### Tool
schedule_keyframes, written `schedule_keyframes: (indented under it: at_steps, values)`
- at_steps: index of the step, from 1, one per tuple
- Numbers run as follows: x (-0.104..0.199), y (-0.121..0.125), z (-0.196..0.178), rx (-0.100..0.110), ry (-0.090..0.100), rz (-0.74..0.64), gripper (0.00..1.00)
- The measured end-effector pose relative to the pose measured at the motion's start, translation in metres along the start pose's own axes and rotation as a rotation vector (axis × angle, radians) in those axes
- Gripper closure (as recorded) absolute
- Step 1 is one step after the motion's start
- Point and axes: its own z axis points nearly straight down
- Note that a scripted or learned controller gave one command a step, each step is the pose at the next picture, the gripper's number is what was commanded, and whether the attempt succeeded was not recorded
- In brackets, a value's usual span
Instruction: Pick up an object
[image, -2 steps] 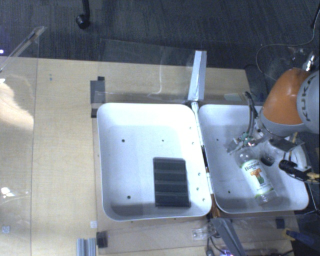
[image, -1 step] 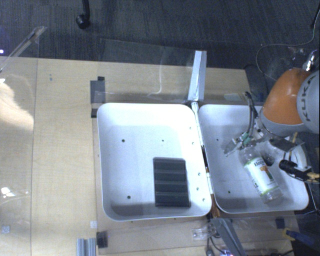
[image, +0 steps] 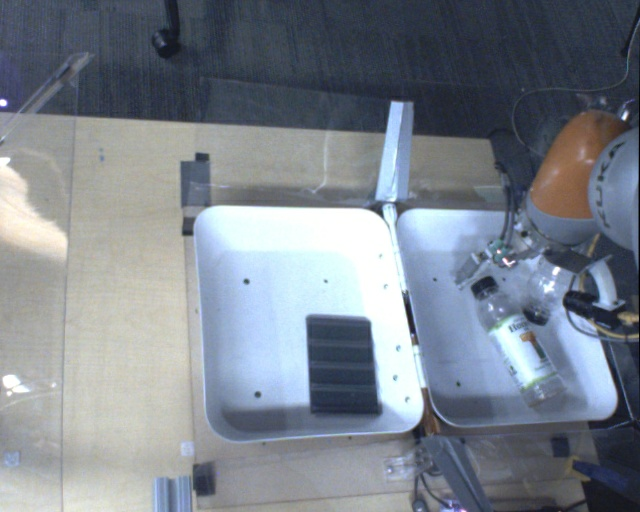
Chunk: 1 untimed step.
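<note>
Camera view: two shallow white bins are sitting side by side on a wooden bench (image: 110, 330); the landmark used here is the divider seam where the two bins meet. The left bin (image: 230, 300) is lying to the left of the seam; a black ribbed block (image: 342, 364) is resting flat on its floor, near the seam and toward the front wall. The right bin (image: 440, 390) is lying to the right of the seam; a clear plastic bottle (image: 520, 350) with a dark cap and a pale label is lying on its side there, cap pointing toward the seam and the back, base pointing toward the front right corner. The arm is reaching in from the right, orange band showing above the wrist; the gripper (image: 500, 255) is hanging over the right bin, just behind the bottle's cap end; whether it is open or closed cannot be told, and nothing is visibly held.
</note>
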Motion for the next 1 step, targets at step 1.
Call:
schedule_keyframes:
  at_steps: [1]
  values:
    - [0.0287, -0.0071, -0.0013, -0.001, 0.000, -0.198, 0.00]
